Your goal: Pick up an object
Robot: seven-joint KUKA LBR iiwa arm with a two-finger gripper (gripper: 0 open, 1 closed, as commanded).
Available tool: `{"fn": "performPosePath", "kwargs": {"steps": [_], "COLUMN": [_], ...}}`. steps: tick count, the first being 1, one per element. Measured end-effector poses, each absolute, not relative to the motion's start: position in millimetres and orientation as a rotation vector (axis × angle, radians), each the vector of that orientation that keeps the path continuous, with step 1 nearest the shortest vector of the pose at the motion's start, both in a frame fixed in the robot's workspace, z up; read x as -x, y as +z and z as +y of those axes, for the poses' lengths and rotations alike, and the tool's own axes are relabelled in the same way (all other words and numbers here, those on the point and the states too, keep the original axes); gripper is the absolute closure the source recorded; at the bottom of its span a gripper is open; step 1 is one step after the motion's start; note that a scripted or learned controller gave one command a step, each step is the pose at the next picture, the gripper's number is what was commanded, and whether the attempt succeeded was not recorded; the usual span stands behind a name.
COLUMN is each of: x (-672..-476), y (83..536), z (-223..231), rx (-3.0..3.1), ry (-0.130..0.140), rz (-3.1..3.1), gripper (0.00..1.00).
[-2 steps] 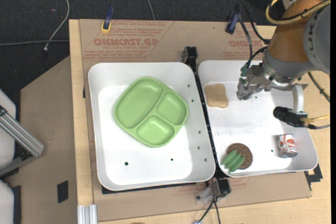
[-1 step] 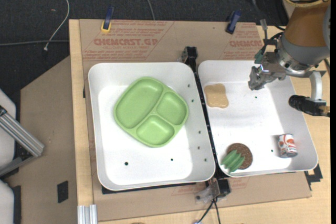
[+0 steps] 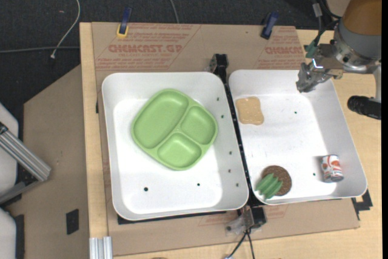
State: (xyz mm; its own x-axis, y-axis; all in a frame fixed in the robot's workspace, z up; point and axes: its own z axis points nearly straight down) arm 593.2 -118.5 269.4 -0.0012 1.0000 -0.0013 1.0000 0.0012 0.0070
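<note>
**Arm parked over the far corner of the right bin, nothing picked yet**

Biggest thing in there is the green divided plate [image 3: 174,128], sitting flat and a bit rotated in the left bin [image 3: 121,191]. Looks like stiff, light plastic, smooth and probably slippery. Honestly the only place to grab it would be the raised rim or one of the dividers, and it's on the opposite side from the arm.

Over in the right bin [image 3: 303,148] there's the tan bread-slice thing [image 3: 249,111] near the back left edge. Flat, low, hard to get fingers under, I'd guess. Then the brown disc with a green ridged piece on it [image 3: 274,182] at the front left, maybe toy food. Smallest is the little red-and-white can [image 3: 331,168] lying on its side by the front right wall. Rigid, light, but likely to roll, so squeeze it across the body.

The gripper [image 3: 308,78] hangs above the right bin's back right corner, well apart from all of these. It's too small and blurry to say if it's spread or pinched. Nothing is visibly in it.
</note>
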Motion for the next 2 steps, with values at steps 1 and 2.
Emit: {"fn": "performPosePath", "kwargs": {"steps": [1,2], "x": [-594.6,-599.6], "y": [252,235], "z": [-63,-9], "rx": [-2.218,-2.218], "ry": [0.000,-0.001], "rz": [2.230,2.232], "gripper": [1.00,1.00]}}
